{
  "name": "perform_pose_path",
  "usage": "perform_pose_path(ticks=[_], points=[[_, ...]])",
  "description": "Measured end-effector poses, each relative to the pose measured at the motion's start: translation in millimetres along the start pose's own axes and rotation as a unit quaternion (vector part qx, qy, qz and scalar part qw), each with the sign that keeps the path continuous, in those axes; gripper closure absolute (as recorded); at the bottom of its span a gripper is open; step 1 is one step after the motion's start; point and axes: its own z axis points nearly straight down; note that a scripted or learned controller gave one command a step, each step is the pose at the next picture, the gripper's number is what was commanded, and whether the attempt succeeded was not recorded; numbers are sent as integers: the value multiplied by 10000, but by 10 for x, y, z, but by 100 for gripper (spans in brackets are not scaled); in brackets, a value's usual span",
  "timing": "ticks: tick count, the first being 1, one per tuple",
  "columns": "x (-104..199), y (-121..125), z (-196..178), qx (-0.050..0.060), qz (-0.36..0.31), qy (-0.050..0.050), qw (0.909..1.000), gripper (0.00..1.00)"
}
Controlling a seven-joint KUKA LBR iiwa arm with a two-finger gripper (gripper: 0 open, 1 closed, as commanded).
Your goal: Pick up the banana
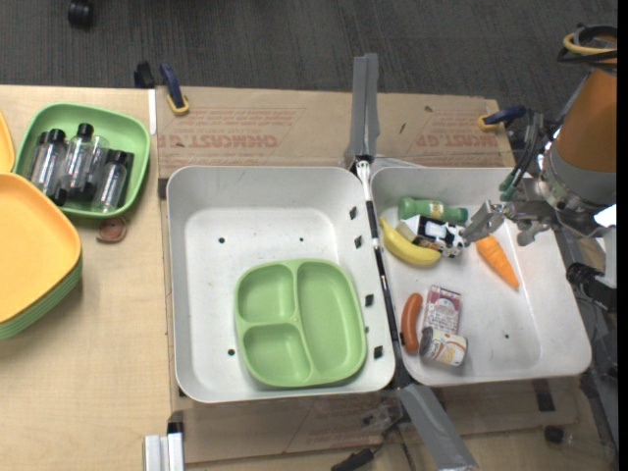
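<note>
- While the arm [587, 135] leans in from the right over the right bin [549, 356], the step in hand looks like the approach: nothing is grasped yet.
- Bench [88, 381]: it carries both white bins side by side; the left bin [196, 263] holds a green divided tray [299, 322].
- Right bin: the banana [407, 246] lies in its upper left part, close to the wall shared with the left bin, curved with its ends turned up.
- Crowding: a green bottle [430, 208] sits just above the banana, and a small black-and-white item [439, 232] touches its right end; a carrot [497, 261] lies to the right, and a sausage [411, 317] and a carton [443, 312] sit lower down, apart.
- End effector [483, 224]: it hovers near the banana's right end, between the black-and-white item and the carrot; I cannot tell how it is set, and no object shows in it.
- Next move, as I judge it: shift left to the banana's middle, line up across its narrow body, then descend without catching the bottle or the black-and-white item.
</note>
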Motion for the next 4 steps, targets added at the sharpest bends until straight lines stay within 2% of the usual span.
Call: perform_pose_path(ticks=[1,2,3,4], points=[[-6,1,-78,11,7,-2,10000,100],[-429,-607,-460,-3,777,-3,9970,100],[-748,-675,-853,-9,717,-7,9974,100],[-658,275,-1350,-24,-2159,-16,9764,100]])
